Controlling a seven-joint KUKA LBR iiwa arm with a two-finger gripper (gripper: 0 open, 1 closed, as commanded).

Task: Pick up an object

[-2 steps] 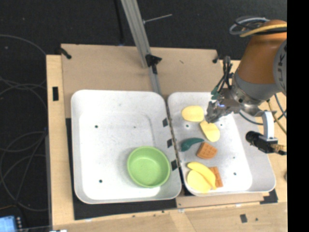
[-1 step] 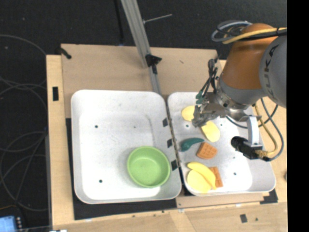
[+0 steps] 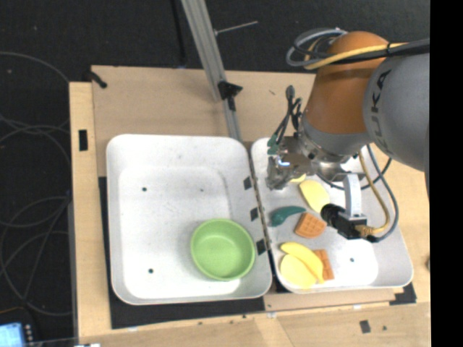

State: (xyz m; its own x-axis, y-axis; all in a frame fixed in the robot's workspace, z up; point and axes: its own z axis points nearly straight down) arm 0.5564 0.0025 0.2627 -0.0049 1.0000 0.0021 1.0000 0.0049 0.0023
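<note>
My gripper [image 3: 278, 176] hangs over the upper left part of the right bin [image 3: 394, 262], under the orange-banded wrist. Just below it lies a dark teal curved piece [image 3: 287, 212]. To its right rests a pale yellow oblong piece [image 3: 314, 194], and below that an orange waffle-shaped piece [image 3: 310, 227]. Near the bin's front edge lie two yellow pieces [image 3: 298, 264] with a small orange piece [image 3: 325, 264] beside them. Nothing shows between the fingers.
A green bowl [image 3: 222, 249] sits in the front right of the left bin [image 3: 145, 194]. A slanted metal pole [image 3: 210, 56] rises behind the bins. A black fitting with cable [image 3: 346, 223] hangs over the right bin's middle.
</note>
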